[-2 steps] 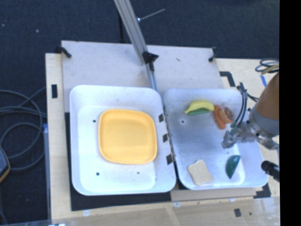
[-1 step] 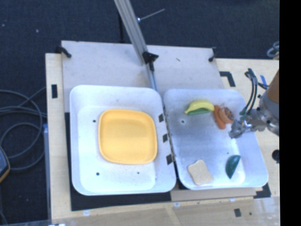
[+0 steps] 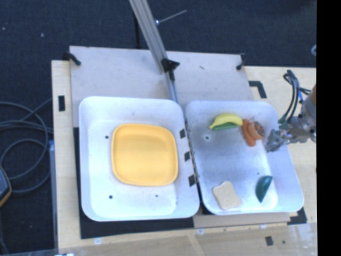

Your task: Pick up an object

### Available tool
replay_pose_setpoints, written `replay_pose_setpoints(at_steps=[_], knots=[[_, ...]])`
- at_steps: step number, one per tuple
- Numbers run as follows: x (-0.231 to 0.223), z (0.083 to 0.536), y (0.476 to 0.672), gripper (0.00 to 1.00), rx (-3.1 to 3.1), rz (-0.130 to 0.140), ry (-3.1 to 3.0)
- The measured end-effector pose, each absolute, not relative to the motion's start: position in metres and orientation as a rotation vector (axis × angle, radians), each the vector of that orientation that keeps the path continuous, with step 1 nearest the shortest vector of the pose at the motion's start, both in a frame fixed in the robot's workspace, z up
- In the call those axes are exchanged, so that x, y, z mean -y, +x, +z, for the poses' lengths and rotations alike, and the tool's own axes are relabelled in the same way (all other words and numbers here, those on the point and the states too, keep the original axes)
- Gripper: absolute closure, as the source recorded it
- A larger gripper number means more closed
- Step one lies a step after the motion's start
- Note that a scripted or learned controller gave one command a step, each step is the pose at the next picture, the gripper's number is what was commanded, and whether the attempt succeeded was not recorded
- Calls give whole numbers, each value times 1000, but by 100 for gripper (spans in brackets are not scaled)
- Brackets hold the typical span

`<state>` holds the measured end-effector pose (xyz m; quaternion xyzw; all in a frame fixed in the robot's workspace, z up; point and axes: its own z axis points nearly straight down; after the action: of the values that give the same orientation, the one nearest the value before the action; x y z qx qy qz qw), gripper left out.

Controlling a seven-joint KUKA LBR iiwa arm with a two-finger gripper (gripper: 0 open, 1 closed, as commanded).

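Hand [image 3: 273, 142] by right bin [image 3: 234, 164]; four objects, one plate [image 3: 144, 154].

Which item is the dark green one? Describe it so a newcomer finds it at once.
Start at the right-hand white bin, the one without the yellow plate. Go to its near right corner: the dark green object lies there, right of the tan bread slice. It is the only dark, teardrop-shaped item; the banana and orange toy lie at the far side.

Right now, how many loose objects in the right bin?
4. Banana at the far side; orange item just right of it; bread slice near the front edge; dark green piece at front right. The gripper may hide something at the right rim.
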<state>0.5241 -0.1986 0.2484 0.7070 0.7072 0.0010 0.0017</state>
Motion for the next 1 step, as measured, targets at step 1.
replay_pose_setpoints(at_steps=[1], knots=[[149, 258, 534, 100, -2225, 3, 2217]])
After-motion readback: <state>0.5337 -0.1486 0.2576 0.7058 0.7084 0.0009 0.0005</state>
